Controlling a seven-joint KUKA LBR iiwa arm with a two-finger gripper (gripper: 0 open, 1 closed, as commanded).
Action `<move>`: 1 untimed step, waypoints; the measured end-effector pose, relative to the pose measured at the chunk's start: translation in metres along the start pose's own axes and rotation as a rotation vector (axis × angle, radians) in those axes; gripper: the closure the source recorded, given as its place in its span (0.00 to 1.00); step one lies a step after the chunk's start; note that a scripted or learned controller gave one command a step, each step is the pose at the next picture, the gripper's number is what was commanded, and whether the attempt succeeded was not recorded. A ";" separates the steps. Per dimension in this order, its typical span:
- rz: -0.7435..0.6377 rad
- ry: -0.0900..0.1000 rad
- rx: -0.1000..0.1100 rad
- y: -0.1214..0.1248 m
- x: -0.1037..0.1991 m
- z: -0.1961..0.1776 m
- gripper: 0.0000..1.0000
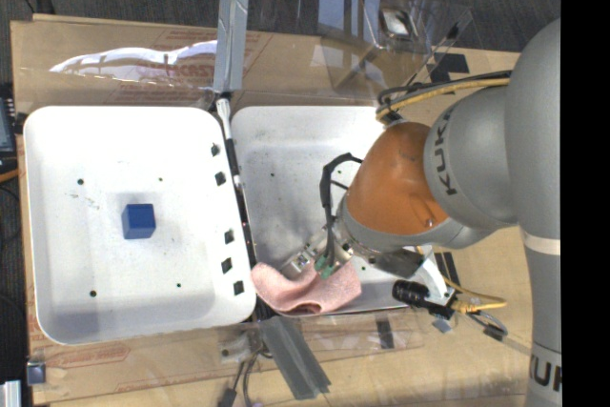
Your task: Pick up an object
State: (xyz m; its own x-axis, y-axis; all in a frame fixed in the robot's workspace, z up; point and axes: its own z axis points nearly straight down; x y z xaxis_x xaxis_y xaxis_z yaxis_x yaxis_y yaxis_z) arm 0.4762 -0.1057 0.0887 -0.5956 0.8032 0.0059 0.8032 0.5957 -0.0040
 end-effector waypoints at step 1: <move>0.268 -0.004 -0.002 0.001 0.001 -0.069 0.00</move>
State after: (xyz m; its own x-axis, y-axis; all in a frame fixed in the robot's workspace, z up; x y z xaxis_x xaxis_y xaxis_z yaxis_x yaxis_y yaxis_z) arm 0.4774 -0.1043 0.1576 -0.3615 0.9324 0.0013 0.9324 0.3615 -0.0032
